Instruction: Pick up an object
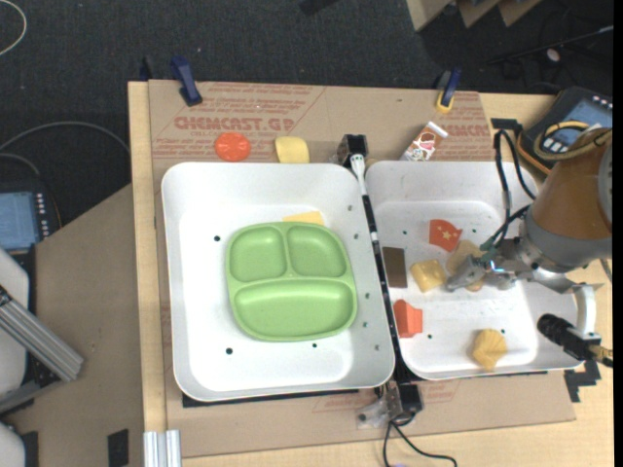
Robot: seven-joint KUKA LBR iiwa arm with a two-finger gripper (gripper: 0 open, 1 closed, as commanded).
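We are looking across the surface (146,261) from the left: the left bin (195,358) is carrying a green divided plate (290,282), and everything that matters is lying in the right bin (506,358) beside it. Taking the pale yellow block (426,276) as our landmark, a dark brown piece (393,267) is lying just to its left, an orange-red piece (408,319) below and left, a red piece (444,233) above and slightly right. Our hand (465,274) is hovering just to the block's right, seemingly touching it, so the block is lying leftward from the hand. We cannot tell how the hand is set. The arm is reaching in from the right, wrist low over the bin. A yellow chunk (489,348) is sitting well below and right.
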